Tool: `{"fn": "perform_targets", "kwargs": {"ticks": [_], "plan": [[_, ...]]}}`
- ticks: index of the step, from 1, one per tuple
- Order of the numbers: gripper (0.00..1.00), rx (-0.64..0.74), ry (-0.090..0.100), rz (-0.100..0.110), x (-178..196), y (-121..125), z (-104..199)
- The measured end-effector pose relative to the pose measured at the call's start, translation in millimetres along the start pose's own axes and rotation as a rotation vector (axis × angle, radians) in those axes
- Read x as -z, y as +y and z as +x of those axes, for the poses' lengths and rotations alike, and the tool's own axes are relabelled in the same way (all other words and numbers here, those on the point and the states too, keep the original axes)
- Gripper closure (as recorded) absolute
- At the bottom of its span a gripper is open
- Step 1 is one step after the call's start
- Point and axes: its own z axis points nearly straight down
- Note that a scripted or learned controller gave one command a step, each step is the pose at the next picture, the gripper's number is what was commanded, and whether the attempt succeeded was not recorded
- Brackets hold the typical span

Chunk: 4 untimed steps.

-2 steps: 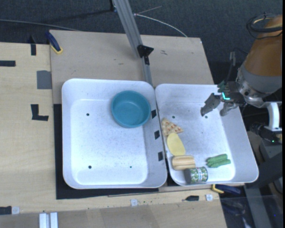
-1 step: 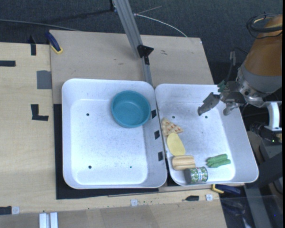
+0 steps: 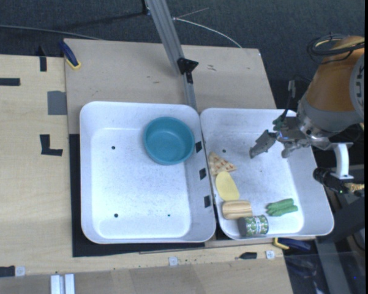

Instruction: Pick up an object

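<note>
My gripper [image 3: 275, 149] hangs over the upper right part of the right bin [image 3: 245, 124], fingers spread open with nothing between them. Below and left of it, along the bin's left side, lie a tan waffle-like piece [image 3: 220, 163] and a yellow oval object [image 3: 227, 186]. A tan cylinder [image 3: 236, 209], a speckled green can [image 3: 254, 225] and a green pod [image 3: 281, 207] rest near the bin's front edge. A blue bowl [image 3: 168, 139] sits at the back of the left bin [image 3: 110, 195].
A grey metal pole [image 3: 168, 32] slants in from the top down to the seam between the bins. The arm's orange band [image 3: 334, 87] sits at the right edge. A blue-and-yellow clip [image 3: 70, 54] lies on the board's back left corner.
</note>
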Motion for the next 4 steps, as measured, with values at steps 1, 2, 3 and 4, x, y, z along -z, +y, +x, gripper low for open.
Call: {"fn": "perform_targets", "kwargs": {"ticks": [1,2,3,4], "plan": [[0.00,0.001,0.001,0.002,-64.3,2.3,-1.2],[0.00,0.001,-0.001,-0.003,-117.9,1.7,-0.6],[1.00,0.002,0.001,-0.002,-105.8,1.9,0.2],[1.00,0.001,-0.001,-0.008,-59.8,9.7,-2.8]]}}
